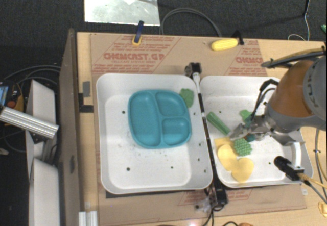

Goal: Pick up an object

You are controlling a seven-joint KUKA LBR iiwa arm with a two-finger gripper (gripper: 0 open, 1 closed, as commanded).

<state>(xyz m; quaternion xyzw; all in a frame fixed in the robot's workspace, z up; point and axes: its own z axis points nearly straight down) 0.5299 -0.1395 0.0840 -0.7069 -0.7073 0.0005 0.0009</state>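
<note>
Yellow pieces [234,161] and green stick [217,122] crowd the gripper [244,133]; its state unclear.

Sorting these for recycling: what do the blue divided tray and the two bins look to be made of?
The blue divided tray looks like moulded plastic, matte to satin: uniform colour, rounded compartment walls. The left bin and right bin seem thin formed white plastic, smooth with soft sheen and rounded corners, though painted metal cannot be excluded.

The bench [153,51] bears two white bins [115,169] side by side.
</note>
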